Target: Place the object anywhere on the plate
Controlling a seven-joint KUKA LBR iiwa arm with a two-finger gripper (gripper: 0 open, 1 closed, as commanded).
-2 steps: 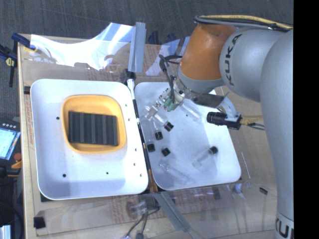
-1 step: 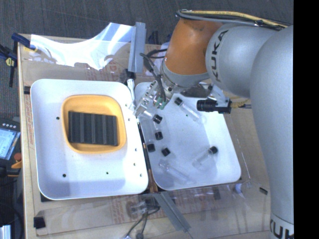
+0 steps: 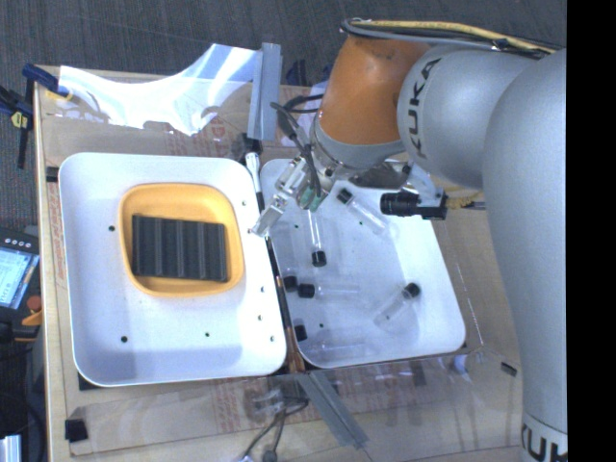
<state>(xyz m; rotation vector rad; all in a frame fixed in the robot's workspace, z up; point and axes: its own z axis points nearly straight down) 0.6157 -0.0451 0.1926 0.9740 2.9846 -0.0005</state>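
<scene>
Nothing is yet seen lying on the plate (image 3: 180,200), a yellow-rimmed dish with a dark ribbed insert, which sits in the left bin (image 3: 96,335) to the left of the pincer (image 3: 279,203); the placing is judged still to be done. Clear vials with black caps (image 3: 316,243) lie in the right bin (image 3: 438,306), just below and to the right of the pincer (several scattered). How far the pincer is open, and whether anything is held, cannot be told.
</scene>
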